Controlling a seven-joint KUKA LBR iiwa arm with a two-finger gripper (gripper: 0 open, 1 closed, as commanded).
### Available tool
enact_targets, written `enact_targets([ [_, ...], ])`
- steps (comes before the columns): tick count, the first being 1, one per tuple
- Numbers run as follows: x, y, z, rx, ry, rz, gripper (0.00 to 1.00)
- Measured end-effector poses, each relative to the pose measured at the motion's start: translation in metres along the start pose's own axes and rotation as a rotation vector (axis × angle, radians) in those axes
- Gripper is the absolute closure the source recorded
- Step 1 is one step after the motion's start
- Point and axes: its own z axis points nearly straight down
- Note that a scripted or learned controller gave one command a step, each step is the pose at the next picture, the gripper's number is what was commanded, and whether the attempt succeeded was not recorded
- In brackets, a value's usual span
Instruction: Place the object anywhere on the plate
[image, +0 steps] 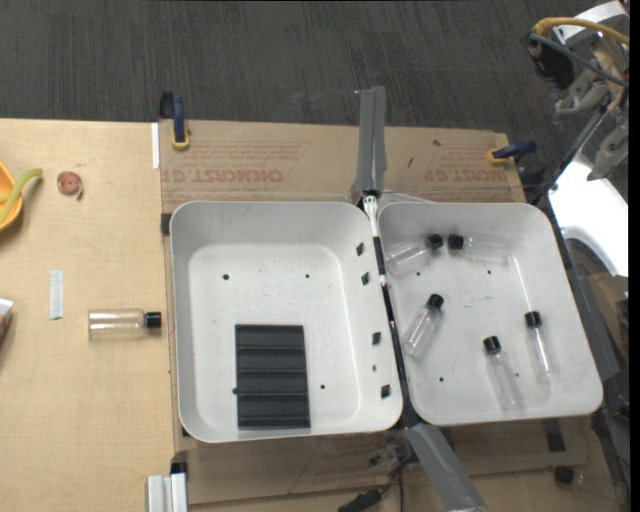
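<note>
Bench (90, 400) (two bins (280, 230), vial (124, 321))

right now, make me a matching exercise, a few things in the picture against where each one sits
Things:
1. dark ridged plate
2. five clear vials with black caps
3. lone clear bottle with black cap
4. small red disc

Places:
A. right bin
B. bench, left of the bins
C. left bin
D. bench, far left near the top

Pairs: 1-C, 2-A, 3-B, 4-D
</note>
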Motion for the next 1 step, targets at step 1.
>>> enact_targets([
  [1,-0.0153,0.1093,0.0008,0.001,-0.002,-0.003,0.00],
])
